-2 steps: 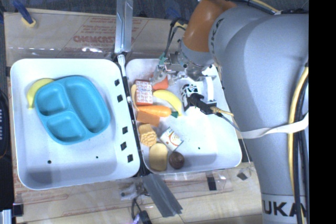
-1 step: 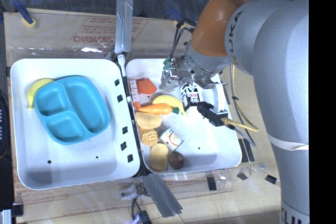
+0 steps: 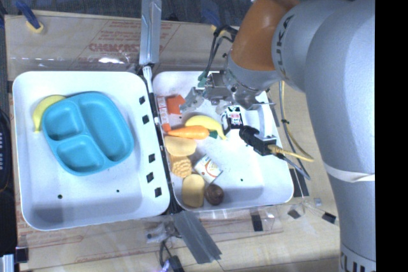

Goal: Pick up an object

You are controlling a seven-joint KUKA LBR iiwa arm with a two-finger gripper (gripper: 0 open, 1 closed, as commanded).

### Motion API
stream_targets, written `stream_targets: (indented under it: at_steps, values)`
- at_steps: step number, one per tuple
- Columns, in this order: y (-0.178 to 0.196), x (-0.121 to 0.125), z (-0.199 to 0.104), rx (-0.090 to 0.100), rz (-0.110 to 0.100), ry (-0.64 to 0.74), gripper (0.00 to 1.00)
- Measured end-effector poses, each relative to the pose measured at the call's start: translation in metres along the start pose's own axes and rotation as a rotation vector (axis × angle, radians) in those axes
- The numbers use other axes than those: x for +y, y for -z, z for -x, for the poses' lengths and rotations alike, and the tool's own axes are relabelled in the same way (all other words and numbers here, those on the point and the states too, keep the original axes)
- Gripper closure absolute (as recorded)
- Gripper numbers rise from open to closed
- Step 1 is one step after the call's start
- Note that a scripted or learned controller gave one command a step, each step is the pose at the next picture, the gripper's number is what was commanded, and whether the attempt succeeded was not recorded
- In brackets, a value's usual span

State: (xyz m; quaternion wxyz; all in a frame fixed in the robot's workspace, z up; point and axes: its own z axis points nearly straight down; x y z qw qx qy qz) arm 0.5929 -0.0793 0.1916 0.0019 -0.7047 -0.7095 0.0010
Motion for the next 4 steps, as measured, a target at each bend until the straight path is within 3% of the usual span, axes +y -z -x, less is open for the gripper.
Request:
stream_targets:
  at_steps: [1,2,3,4]
  values:
    - [-0.096,-0.052,0.026,-0.004,0.013,-0.066,0.00]
    - [-0.100,0.030,0.026,0.000,0.002,-0.114,0.00]
    - [-0.085,0.064,0.078,-0.001,0.004,-0.094,0.00]
    - [-0.053,0.040,0.094,-0.001,0.002,0.075,0.00]
